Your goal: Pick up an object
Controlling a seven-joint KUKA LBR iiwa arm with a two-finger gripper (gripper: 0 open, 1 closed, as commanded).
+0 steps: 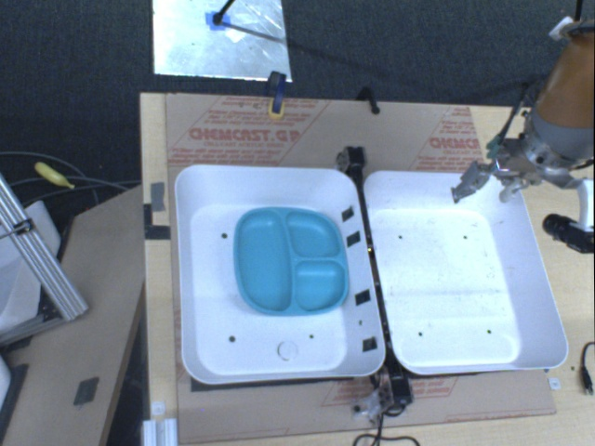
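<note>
Since the tray (288, 258) lies in the left bin (200, 198), the gripper (488, 180), open and empty, hovers misplaced over the right bin (530, 342).

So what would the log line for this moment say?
gripper: over right bin's far edge | blue divided plate: in left bin, untouched

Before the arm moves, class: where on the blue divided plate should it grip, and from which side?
Grip the blue divided plate by its raised outer rim, probably the right edge, coming down from above. It lies flat in the left bin, so only the rim and dividers give two fingers purchase. The gripper is over the right bin.
</note>
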